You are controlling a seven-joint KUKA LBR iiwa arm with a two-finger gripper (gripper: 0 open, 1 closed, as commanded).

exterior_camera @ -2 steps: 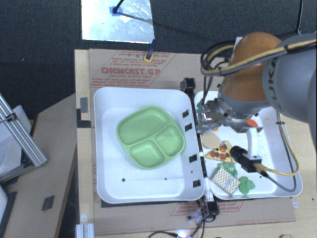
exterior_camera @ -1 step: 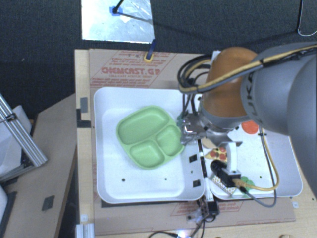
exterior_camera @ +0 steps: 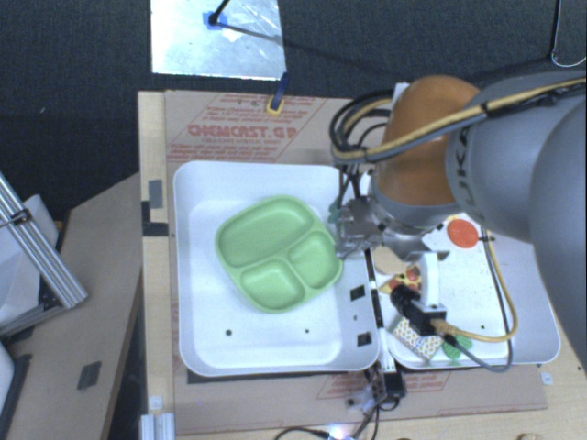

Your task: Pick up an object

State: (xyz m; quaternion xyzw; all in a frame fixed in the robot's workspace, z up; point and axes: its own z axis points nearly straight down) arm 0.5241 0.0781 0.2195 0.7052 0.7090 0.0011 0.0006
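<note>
At the far left a bare aluminium frame rail [exterior_camera: 41,259] slants across the corner. Next to it, a brown cardboard sheet with red print [exterior_camera: 240,128] lies under both bins. Beyond its far edge lies a shiny silver foil square [exterior_camera: 215,26].

The shallow white left bin [exterior_camera: 238,346] holds one thing: a pale green plastic plate with three compartments [exterior_camera: 275,250]. It lies flat, open side up, in the middle of the bin and toward its right wall. The plate is a rounded rectangle, only slightly longer than it is wide. Its long axis runs across the bin, turned a little so that the right end sits farther from the camera than the left. The single large compartment faces the far left. The two small ones sit side by side along the near-right edge.

The gripper [exterior_camera: 346,232] is down at the plate's right rim, just inside the left bin's right wall. Whether it is spread, closed or pinching the rim cannot be told, since the wrist covers it. The grey arm with its orange band [exterior_camera: 431,145] comes in from the right over the second bin.

The white right bin [exterior_camera: 530,324] is largely covered by the arm. A small round orange piece [exterior_camera: 463,235] shows near its far side. A small patterned white-and-blue piece [exterior_camera: 417,344] lies at its near-left corner, with a small green piece [exterior_camera: 456,345] just beside it.
</note>
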